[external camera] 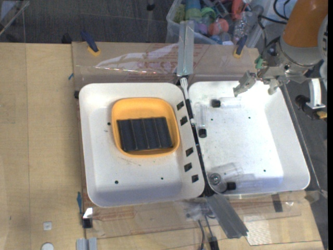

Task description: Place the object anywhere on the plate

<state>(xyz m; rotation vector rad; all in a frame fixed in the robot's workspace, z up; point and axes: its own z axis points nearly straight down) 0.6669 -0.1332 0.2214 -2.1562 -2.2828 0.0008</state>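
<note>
Dark grey and ribbed, the object lies flat on the yellow plate, its long side running across the plate and its whole outline inside the raised rim. Judged against the task, this is the finished condition: the object rests on the plate, and nothing presses on it or props it up. The plate sits in the upper middle of the left bin, clear of the bin walls on every side, so a nudge to the bin seems unlikely to tip anything out.

The right bin carries only small fittings: a dark block near its upper left and a clear piece near the lower edge, neither touching the plate.

The gripper hangs over the upper edge of the right bin, well apart from the plate and the object. Its two fingers are spread wide, one angled down-left and the other to its right, with nothing between them. The arm enters from the upper right, orange band above the wrist, the wrist tilted toward the bins. The pose reads as a retreat position after release.
</note>
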